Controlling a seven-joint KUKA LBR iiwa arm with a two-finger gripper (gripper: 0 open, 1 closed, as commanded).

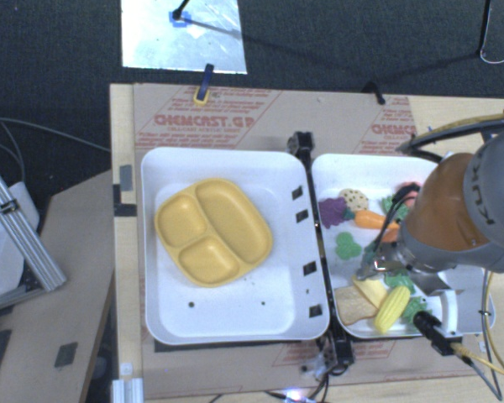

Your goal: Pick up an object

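Note:
The right bin holds several toy foods: purple grapes, a cookie, an orange carrot, a green broccoli piece, a yellow corn cob, a cheese wedge and a slice of toast. My gripper hangs low over the middle of this bin, just above the cheese and the corn and right of the broccoli. The grey arm with its orange band covers the bin's right half.
The left bin carries a yellow three-compartment plate. A black divider with clips runs between the two bins. A metal frame stands off the bench at the left. Cables trail at the bin's lower right corner.

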